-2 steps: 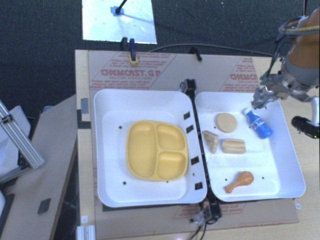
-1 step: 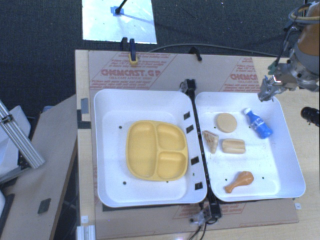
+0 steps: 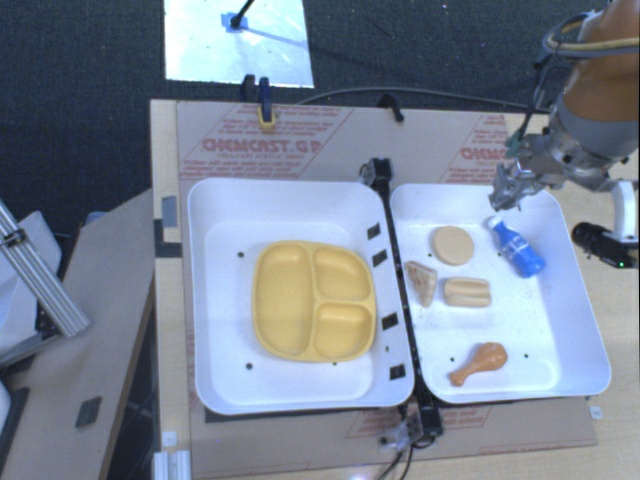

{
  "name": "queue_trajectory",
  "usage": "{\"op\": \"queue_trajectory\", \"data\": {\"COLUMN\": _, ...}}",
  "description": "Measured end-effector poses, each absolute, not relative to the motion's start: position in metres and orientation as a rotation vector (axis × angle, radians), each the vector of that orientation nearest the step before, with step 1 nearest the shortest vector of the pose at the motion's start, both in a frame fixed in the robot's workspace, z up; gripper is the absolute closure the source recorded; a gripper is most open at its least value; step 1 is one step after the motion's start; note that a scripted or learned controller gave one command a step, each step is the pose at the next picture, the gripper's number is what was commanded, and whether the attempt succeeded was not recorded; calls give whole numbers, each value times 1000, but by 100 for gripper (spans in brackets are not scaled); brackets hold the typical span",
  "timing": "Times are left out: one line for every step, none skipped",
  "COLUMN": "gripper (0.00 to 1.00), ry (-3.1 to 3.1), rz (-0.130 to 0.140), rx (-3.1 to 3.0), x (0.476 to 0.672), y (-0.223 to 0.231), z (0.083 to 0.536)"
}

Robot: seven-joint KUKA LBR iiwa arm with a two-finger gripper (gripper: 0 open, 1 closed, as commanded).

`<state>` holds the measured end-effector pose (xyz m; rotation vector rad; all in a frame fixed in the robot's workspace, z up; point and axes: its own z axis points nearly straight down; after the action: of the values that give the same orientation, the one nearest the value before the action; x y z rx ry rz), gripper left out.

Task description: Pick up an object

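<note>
Overhead, two shallow white plastic bins sit side by side: the left bin [image 3: 215, 218] bears a yellow plastic divided plate [image 3: 313, 300], while the right bin [image 3: 570, 318] carries the small items. From the right edge the grey and orange arm [image 3: 600, 68] reaches in, its gripper [image 3: 506, 190] hanging over the right bin's far rim, just above a small blue plastic bottle [image 3: 516, 248]; whether it is spread or pressed together I cannot tell. Nearby lie a tan bread roll [image 3: 467, 292], a round beige cookie [image 3: 453, 245], a brown drumstick [image 3: 479, 361] and a wedge of bread [image 3: 422, 282].
</note>
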<state>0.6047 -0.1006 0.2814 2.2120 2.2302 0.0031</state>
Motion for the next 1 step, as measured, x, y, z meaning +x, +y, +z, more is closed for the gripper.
{"op": "queue_trajectory", "data": {"gripper": 100, "ry": 2231, "rz": 5, "rx": 2212, "x": 593, "y": -51, "z": 282}}
